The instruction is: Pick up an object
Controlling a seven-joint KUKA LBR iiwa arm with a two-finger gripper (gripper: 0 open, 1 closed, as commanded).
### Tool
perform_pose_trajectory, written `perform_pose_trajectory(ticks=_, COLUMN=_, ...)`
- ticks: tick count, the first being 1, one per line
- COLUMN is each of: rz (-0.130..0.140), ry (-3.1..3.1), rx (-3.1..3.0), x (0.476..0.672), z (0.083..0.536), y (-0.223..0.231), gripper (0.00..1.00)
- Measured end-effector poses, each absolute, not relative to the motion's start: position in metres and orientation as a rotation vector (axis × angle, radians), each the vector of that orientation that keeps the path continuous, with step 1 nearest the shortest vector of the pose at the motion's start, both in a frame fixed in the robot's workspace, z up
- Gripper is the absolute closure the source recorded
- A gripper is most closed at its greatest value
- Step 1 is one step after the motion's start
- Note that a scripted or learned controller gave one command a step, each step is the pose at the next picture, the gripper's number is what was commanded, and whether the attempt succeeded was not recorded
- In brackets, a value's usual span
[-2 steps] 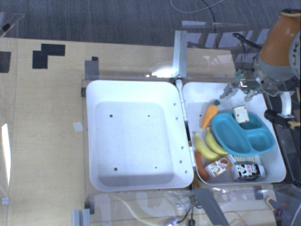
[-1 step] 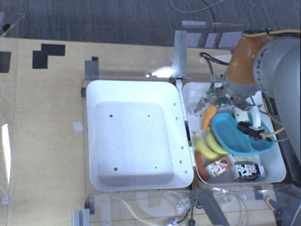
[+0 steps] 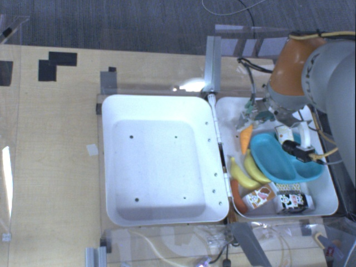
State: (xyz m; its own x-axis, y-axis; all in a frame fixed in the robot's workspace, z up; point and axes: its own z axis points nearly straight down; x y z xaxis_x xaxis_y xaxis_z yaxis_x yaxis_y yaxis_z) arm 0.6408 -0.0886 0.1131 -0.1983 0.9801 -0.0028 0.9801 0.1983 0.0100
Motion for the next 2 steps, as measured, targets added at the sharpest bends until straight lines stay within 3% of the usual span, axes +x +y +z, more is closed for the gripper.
perform_pose_trajectory(ticks=1, rz=0.009, ry=2.425, rx=1.984, x=0.641, z=0.113, y=-0.089, gripper=0.00)
perform_pose_trajectory(ticks=2, rz=0.013, ry=2.446, rx=1.955, x=0.608, z=0.090, y=-0.093, gripper=0.00)
